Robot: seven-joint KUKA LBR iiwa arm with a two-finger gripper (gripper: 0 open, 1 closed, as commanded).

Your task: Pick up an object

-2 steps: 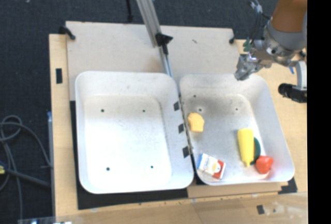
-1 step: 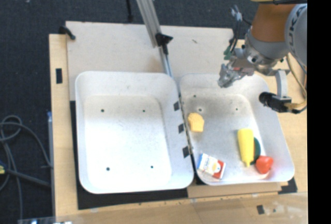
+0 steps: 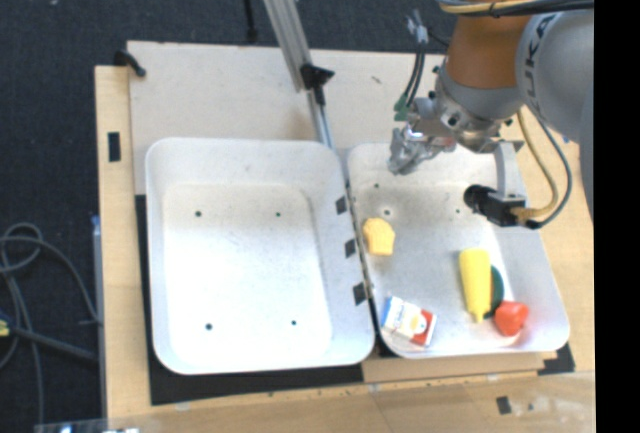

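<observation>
The grey arm (image 3: pixel 520 41) with its orange band reaches in over the far right corner of the surface (image 3: pixel 230 81). Its tool (image 3: pixel 407 153) hangs above the far edge of the right bin (image 3: pixel 545 271), and I cannot tell how it is set. 4 things lie in the right bin. A small yellow block (image 3: pixel 378 237) sits near the bin's left wall. A red and white box (image 3: pixel 409 322) lies at the near edge. A long yellow toy (image 3: pixel 475 283) lies near the right side, and a red toy (image 3: pixel 510 317) is just beside it. The left bin (image 3: pixel 160 171) sits next to the right bin.
</observation>
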